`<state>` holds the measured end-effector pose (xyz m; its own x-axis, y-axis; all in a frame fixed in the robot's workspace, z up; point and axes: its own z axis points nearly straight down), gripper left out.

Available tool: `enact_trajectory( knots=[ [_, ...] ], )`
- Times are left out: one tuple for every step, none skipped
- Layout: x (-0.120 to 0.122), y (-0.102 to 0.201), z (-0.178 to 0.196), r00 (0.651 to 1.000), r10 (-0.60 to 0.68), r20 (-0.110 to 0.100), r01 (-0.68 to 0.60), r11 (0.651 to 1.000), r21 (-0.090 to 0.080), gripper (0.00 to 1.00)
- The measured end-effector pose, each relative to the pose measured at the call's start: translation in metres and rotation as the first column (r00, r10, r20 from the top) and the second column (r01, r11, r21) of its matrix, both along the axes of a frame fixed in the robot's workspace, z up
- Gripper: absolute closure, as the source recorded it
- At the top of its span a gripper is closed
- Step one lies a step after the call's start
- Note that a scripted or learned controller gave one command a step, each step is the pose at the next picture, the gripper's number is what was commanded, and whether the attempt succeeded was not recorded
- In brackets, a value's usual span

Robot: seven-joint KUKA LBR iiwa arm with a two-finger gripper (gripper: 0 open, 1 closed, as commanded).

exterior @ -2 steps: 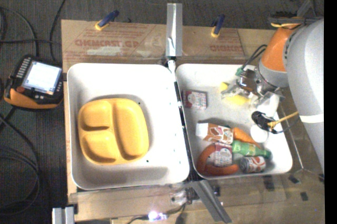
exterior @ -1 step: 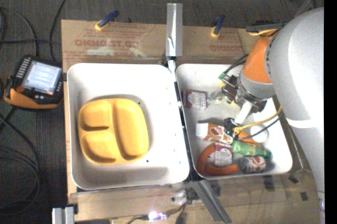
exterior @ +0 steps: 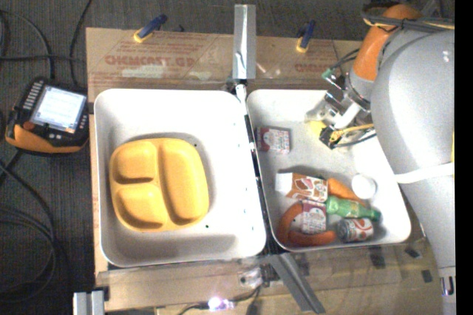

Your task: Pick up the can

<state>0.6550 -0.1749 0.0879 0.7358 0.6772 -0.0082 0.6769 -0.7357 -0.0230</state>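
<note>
- While we look down on the bench (exterior: 100,40), we see two white bins side by side, the left bin (exterior: 140,103) and the right bin (exterior: 295,110).
- The can (exterior: 356,230) lies on its side in the near right part of the right bin, close to the front wall. Its label is red and white.
- Just above the can we see a green bottle (exterior: 353,208), also lying down, and the two seem to touch.
- To the left of the can there is a small packet (exterior: 312,218) with a red label, and a curved orange-red piece (exterior: 295,234) goes around it.
- Another packet (exterior: 304,188) lies a little further back, with an orange carrot-like thing (exterior: 341,188) beside it and a small white round object (exterior: 363,185) at its right.
- A small red and white card (exterior: 274,139) lies alone near the left wall of the right bin.
- The end effector (exterior: 336,114) hangs over the far right part of the right bin, well apart from the can. We cannot tell if it is open or closed, and we see nothing held in it.
- The grey arm (exterior: 421,106) with its orange band (exterior: 369,55) covers the right side of this bin.
- In the left bin we see a yellow divided tray (exterior: 157,183) with three compartments.
- A control pendant (exterior: 50,116) lies on the floor at the left of the bench.
</note>
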Motion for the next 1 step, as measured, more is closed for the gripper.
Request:
enact_trajectory(
  knots=[
    [-0.0572,-0.0253,0.0031,0.995,-0.099,0.030,0.099,0.995,-0.010,0.00]
  ],
)
